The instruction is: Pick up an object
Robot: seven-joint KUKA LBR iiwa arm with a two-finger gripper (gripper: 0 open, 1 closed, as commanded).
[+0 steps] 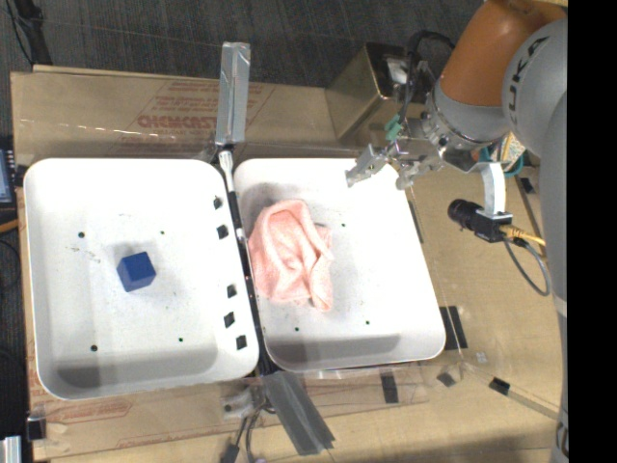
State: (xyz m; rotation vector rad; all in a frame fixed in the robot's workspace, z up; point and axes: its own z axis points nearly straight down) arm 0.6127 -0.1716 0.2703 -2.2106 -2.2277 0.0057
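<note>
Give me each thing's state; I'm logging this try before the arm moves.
Crumpled pink cloth: bunched up, lying in the right white bin, untouched.
Small blue cube: resting flat in the left white bin, alone.
Two-finger gripper: raised over the right bin's far edge, holding nothing.

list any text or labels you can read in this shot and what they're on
"KUKA", partly cut off, in dark letters on the grey arm.
Red print on the cardboard sheet behind the bins: too faint and blurred to read.
Nothing legible on the blue cube or pink cloth.
</note>
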